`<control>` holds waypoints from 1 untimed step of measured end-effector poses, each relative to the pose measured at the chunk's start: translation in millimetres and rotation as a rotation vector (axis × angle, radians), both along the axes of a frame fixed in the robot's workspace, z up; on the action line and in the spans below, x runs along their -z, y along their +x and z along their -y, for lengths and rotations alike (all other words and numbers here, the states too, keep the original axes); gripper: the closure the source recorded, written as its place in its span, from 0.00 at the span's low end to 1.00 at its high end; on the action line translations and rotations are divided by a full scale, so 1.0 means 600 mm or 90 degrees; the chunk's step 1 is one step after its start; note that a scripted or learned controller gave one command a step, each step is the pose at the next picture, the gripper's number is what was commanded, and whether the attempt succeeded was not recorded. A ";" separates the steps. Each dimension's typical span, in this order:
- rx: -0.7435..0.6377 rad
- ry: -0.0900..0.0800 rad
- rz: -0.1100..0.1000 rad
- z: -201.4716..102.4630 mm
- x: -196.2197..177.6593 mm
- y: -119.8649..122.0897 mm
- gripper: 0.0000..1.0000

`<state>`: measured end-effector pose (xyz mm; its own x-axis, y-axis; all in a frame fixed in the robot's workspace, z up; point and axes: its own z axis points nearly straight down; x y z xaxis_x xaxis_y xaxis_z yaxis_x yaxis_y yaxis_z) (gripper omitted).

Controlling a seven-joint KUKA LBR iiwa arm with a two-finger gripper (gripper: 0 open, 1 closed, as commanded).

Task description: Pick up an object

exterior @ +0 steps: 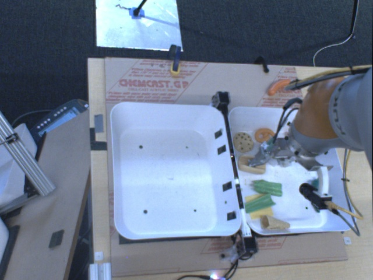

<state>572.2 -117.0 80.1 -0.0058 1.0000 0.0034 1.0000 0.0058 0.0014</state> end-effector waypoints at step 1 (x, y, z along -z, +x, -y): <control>0.001 -0.001 0.007 0.005 -0.032 0.006 1.00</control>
<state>575.5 -119.8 99.2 -0.0044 1.0000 0.0017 0.9999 0.0044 0.0116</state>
